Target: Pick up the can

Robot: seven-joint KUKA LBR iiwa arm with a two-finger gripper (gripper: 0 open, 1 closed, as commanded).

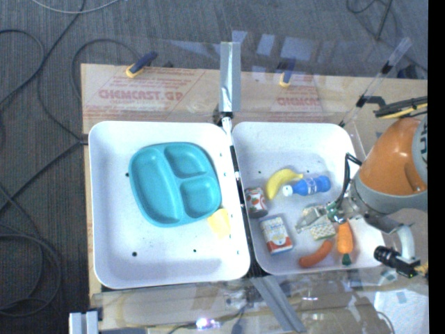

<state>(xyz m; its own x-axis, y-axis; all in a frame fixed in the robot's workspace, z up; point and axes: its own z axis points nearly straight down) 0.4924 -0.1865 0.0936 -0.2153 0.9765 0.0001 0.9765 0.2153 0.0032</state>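
Right now I am seeing the can sitting in the right bin, close against that bin's left wall, a small can with a red and white label, seemingly lying a bit tilted, though it is too small for me to be sure. Nothing is gripping it. Just below it a small red and white carton is lying flat. To the can's right a yellow banana is curving beside a blue bottle with a white cap, the two touching or nearly so. Further right and lower, a crinkled silvery packet is lying near an orange carrot and a reddish sausage. The gripper is hanging at the right side of this bin, over the packet and carrot and well apart from the can; I cannot tell how it is set, as the arm's orange band and grey wrist are covering most of it. In the left bin a teal divided plate is resting, with a pale yellow piece just beside its lower right edge.
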